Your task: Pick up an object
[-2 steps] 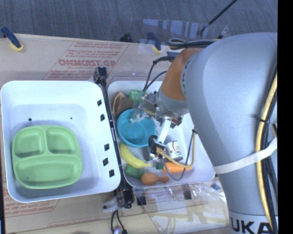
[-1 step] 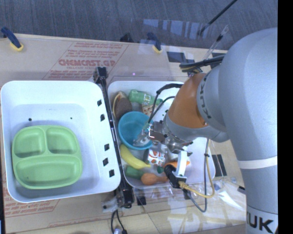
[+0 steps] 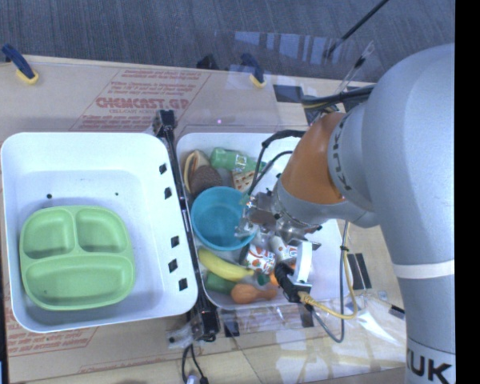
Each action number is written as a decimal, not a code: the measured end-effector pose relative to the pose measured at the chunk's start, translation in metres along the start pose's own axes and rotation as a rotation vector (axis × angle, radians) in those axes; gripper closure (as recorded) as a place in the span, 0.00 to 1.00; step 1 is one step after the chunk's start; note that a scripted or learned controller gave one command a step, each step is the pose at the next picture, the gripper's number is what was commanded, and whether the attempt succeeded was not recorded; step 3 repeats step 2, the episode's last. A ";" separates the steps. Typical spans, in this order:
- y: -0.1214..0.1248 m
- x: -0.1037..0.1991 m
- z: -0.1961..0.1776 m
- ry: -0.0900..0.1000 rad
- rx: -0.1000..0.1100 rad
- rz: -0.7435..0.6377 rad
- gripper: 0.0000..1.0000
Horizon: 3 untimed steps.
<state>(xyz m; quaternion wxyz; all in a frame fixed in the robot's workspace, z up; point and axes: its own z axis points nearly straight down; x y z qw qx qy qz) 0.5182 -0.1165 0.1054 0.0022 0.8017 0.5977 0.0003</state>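
My gripper (image 3: 262, 238) is down inside the right bin (image 3: 328, 254), just right of a blue bowl (image 3: 217, 217). Directly under it lies a small white and red item (image 3: 260, 259), and I cannot make out whether the two touch. A yellow banana (image 3: 223, 266) lies below the bowl, with an orange rounded piece (image 3: 245, 293) at the bin's near edge. A green packet (image 3: 228, 160) and a brown round object (image 3: 207, 178) lie at the far end. The arm hides the bin's right part.
The left bin (image 3: 32, 154) holds a green divided tray (image 3: 77, 256). A black divider with clips (image 3: 173, 206) runs between the bins. Cables (image 3: 348, 306) trail over the bench by the right bin's near corner. Cardboard (image 3: 128, 94) lies behind the bins.
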 end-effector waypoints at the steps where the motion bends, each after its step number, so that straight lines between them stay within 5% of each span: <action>1: -0.004 0.003 0.009 0.004 -0.003 0.297 1.00; 2: -0.037 -0.024 -0.074 0.001 0.013 0.451 1.00; 3: -0.037 -0.024 -0.074 0.001 0.013 0.451 1.00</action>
